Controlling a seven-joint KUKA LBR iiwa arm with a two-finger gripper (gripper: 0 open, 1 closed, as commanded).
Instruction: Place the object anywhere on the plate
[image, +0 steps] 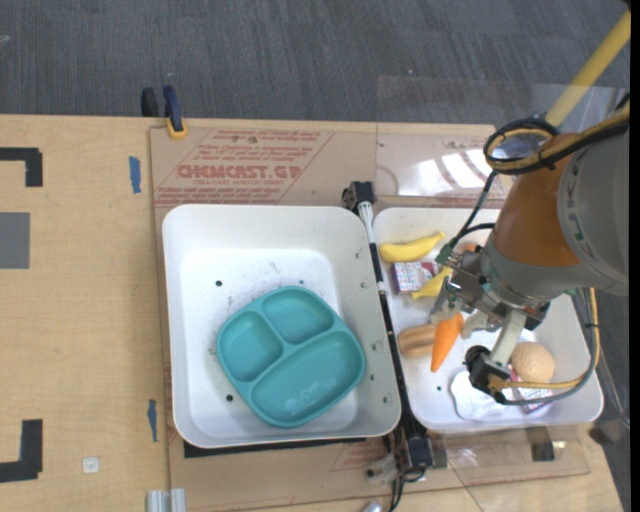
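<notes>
1. The pincer (470, 308) is seen over the right bin (588, 402), at the end of the grey and orange arm (545, 225) that reaches in from the view's right.
2. Pincer state: cannot be told; its tip is hidden by the wrist hardware above it.
3. 1 carrot (445, 342) is recorded just below the pincer, towards the near edge of the view. It is tilted, with its thick end up against the pincer and its thin end pointing away. Whether it is gripped cannot be told.
4. 1 bun (415, 340) lies just beside the carrot, on the side away from the arm.
5. 1 banana (410, 247) is noted beyond the pincer, towards the far wall of the bin. 1 purple packet (408, 277) sits between the banana and the pincer.
6. 1 beige ball (533, 362) rests near the pincer, on the arm's side and towards the near edge.
7. The teal plate (300, 392), with 3 compartments, lies in the left bin (190, 300), well apart from the pincer and across the wall shared by the 2 bins. The carrot is not on it.
</notes>
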